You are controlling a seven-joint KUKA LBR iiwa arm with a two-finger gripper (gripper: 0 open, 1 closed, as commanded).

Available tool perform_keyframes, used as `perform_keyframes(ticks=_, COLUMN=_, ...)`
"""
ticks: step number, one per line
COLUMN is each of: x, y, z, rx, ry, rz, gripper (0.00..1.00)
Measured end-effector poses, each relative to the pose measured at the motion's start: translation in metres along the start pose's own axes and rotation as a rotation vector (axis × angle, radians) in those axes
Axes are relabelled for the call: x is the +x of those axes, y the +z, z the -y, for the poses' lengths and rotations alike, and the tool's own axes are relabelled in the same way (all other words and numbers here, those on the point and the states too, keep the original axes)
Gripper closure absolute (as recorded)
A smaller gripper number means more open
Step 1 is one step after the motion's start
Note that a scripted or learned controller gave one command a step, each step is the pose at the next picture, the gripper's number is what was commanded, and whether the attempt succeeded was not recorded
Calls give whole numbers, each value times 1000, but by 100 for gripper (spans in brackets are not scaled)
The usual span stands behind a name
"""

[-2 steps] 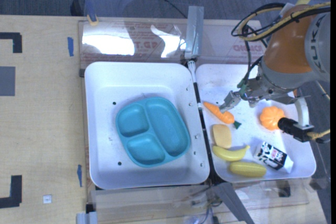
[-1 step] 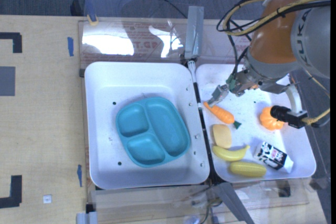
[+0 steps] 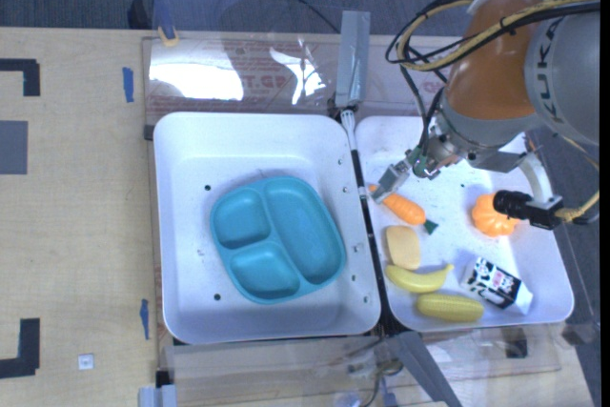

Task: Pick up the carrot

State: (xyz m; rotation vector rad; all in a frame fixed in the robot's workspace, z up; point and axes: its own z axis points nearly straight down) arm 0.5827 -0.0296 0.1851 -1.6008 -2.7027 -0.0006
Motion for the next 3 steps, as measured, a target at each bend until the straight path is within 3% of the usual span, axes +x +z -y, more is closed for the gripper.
perform_keyframes(ticks=1, x=-75, y=97, z=17, rx=-7, ry=49, rz=6, gripper=0)
perform_keyframes(ticks=2, x=-74, y=85, z=15, rx=-12, ry=48, rz=8, gripper=100)
perform_keyframes(ticks=3, x=-74, y=86, z=15, rx=-11, ry=49, rz=8, gripper=0)
